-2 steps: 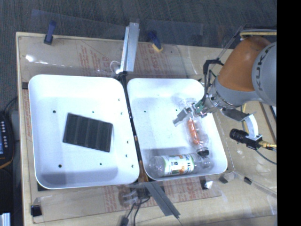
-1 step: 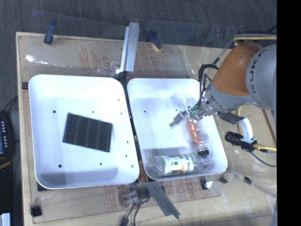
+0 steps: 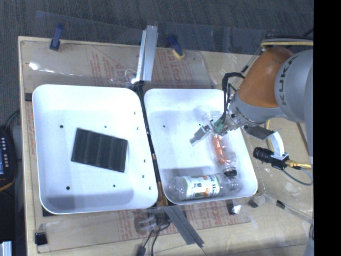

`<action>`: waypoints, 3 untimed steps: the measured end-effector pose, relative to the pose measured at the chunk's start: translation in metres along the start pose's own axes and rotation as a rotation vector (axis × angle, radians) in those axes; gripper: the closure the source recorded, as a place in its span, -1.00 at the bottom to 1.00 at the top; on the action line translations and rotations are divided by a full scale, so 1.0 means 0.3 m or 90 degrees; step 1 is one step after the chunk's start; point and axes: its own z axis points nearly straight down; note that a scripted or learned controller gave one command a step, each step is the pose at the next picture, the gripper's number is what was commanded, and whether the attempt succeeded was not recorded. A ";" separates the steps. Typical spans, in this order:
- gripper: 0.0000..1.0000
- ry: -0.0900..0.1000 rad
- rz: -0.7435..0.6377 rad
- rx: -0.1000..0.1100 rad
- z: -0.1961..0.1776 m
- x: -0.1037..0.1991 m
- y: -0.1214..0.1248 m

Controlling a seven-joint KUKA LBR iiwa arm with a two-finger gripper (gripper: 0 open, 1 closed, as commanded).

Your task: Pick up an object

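Camera view shows two white bins side by side. One dark ribbed mat [image 3: 99, 150] lies flat in the left bin [image 3: 48, 103]. Two bottles lie in the right bin [image 3: 176, 103]: a clear bottle [image 3: 204, 186] along the near wall and a slim orange-tinted bottle [image 3: 222, 149] beside the right wall. Reaching from the right, the arm [image 3: 277, 84] hangs the gripper [image 3: 209, 130] over the right bin just above the orange-tinted bottle; whether it is released or clenched cannot be told.

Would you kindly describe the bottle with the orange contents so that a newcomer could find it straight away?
Look at the right-hand white bin, the one the arm reaches into. Near its right wall, just below the pincer, lies a small clear bottle with orange contents, its dark cap pointing towards the near edge. The larger clear bottle lying across the bin's near end has a white label instead.
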 end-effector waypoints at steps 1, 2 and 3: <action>-1.00 -0.002 -0.029 -0.001 -0.063 0.005 -0.018; -1.00 -0.002 -0.035 -0.001 -0.013 -0.018 0.029; -1.00 0.000 -0.054 0.000 -0.077 0.010 -0.031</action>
